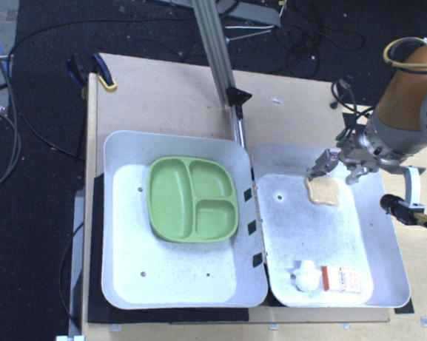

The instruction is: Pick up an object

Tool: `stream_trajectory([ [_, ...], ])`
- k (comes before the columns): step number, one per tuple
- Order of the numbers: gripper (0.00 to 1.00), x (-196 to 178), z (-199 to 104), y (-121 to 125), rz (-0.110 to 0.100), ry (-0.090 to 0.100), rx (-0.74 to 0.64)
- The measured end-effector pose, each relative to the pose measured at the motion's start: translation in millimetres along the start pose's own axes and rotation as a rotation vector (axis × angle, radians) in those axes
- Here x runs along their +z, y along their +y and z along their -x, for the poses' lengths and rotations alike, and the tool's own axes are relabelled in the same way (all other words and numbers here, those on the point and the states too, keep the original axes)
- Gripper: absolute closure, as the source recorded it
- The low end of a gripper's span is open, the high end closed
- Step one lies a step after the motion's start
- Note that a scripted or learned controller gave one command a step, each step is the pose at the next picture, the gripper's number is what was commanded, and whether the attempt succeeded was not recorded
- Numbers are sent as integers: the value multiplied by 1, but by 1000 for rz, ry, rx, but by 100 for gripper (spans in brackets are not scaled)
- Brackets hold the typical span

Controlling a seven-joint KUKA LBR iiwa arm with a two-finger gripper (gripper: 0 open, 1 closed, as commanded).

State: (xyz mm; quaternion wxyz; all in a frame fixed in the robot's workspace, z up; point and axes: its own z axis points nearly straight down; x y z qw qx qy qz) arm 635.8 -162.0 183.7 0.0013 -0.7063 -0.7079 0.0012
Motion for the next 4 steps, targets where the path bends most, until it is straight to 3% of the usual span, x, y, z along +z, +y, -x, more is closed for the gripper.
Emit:
stream_trajectory([
  [1,0,64,1,2,-1,0,2],
  [2,0,88,1,5,9,-5,1],
  [3,100,74,3,7,17,-9,1],
  [4,100,11,4,14,10,-2,0],
])
